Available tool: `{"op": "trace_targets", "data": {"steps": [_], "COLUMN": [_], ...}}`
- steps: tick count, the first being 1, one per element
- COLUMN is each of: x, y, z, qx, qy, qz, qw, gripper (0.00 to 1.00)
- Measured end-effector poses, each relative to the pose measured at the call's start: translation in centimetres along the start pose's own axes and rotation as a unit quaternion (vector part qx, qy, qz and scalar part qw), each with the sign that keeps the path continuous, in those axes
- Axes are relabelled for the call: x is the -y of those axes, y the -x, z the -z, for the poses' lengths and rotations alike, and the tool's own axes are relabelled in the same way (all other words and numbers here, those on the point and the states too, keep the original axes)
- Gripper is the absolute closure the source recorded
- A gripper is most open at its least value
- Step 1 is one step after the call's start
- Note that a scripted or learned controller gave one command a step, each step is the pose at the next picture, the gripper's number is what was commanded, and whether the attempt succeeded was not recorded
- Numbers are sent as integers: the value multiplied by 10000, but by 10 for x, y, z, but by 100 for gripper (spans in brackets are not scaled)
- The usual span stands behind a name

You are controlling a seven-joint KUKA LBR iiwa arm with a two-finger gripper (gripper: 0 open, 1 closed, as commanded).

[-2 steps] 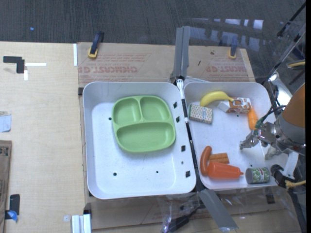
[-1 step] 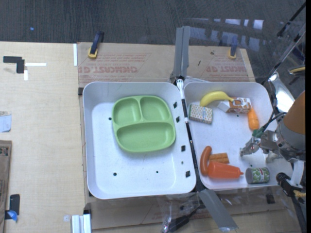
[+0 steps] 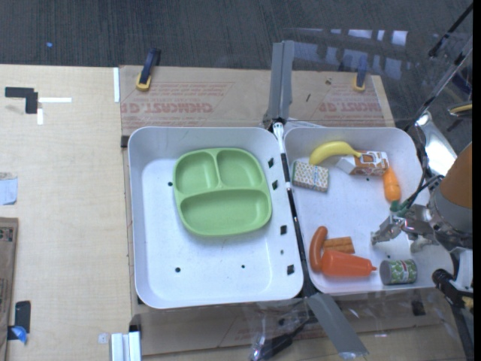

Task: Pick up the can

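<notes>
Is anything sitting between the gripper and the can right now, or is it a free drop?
Nothing visible blocks it. The gripper hangs in the right bin, just above the can, which lies on its side near the front wall. The red bottle lies close on the can's left, beside the path, not in it.

can (image 3: 398, 271) against right bin's front wall (image 3: 361, 291), ketchup bottle (image 3: 344, 263) just left, open floor behind
</notes>
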State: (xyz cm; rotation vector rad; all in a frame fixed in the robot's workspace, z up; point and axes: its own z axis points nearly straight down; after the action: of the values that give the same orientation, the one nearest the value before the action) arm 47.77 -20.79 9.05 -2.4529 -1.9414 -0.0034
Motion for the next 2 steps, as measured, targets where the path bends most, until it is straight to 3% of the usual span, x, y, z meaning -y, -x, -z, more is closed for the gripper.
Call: {"op": "trace_targets", "data": {"steps": [1,2], "x": [-1,-1], "y": [7,7], "z": [0,0], "qx": [42,42], "qy": [13,16], "qz": [2103,2105], "qw": [9776,9776], "gripper": [0,0]}}
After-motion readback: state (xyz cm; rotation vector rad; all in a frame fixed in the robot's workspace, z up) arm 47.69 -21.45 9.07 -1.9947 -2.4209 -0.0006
